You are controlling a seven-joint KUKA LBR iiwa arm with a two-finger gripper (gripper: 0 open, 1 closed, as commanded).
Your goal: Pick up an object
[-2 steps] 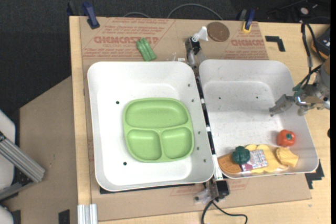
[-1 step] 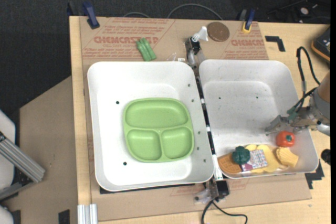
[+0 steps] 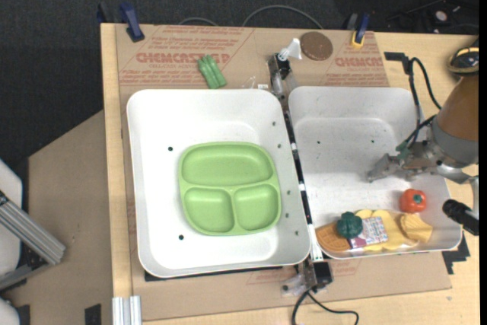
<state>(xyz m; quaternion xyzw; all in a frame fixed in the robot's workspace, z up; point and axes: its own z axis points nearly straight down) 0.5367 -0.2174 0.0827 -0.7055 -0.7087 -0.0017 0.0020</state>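
Tomato sat lower right, just beside the end effector, apparently empty, opening unclear; a descent there could miss or nudge it.

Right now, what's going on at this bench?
The KUKA arm reaches in from the right over the right bin, its gripper low above the bin floor with nothing visibly between its fingers. The candidate objects sit along that bin's near edge: an orange tomato-like toy, a dark green piece and yellow pieces. The left bin holds a green divided plate. No pick is visible yet.
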